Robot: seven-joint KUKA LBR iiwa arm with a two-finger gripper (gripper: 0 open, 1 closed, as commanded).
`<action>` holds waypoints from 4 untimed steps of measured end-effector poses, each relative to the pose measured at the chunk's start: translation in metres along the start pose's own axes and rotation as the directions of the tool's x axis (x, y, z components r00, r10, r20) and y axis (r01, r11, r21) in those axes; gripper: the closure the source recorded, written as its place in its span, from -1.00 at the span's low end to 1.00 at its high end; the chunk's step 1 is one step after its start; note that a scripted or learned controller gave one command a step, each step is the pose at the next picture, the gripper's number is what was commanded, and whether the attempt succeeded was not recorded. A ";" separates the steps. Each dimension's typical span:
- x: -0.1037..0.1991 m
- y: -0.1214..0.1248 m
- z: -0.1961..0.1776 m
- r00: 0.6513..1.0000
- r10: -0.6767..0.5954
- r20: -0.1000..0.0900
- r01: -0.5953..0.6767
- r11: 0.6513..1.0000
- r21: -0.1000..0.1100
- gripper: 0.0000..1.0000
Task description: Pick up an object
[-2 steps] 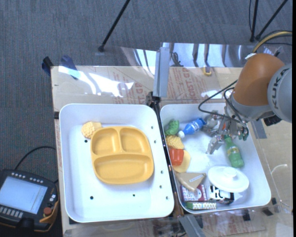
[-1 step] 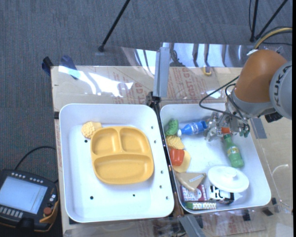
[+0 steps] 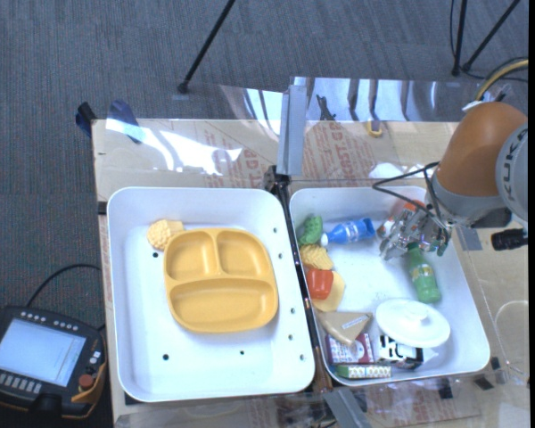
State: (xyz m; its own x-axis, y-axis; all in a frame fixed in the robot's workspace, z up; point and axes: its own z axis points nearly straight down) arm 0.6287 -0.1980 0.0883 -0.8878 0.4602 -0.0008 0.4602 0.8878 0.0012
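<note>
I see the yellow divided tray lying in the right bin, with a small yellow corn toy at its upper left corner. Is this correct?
Not quite. In the camera view, the yellow divided tray lies in the left bin, not the right one. The small yellow corn toy at its upper left corner is as you say.

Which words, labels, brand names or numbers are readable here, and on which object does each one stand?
"KU", the visible part of the lettering, on the arm.
Red print on the bench surface: mirrored and too blurred to read.
Labels on the blue bottle, green bottle and small packets: too small to read.
</note>
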 end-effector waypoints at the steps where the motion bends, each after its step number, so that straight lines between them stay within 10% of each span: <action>1: 0.089 -0.046 0.000 0.985 0.174 -0.001 -0.174 0.985 0.000 1.00; 2: 0.056 0.011 -0.143 0.975 0.222 0.010 -0.222 0.975 -0.005 1.00; 3: 0.134 0.055 0.002 0.965 0.261 -0.004 -0.261 0.965 0.003 1.00; 4: 0.098 0.155 -0.104 0.983 0.182 0.007 -0.182 0.983 -0.007 1.00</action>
State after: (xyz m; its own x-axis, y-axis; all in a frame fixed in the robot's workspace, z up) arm 0.6130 -0.0153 0.1928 -0.7891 0.6143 -0.0078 0.6142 0.7891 0.0087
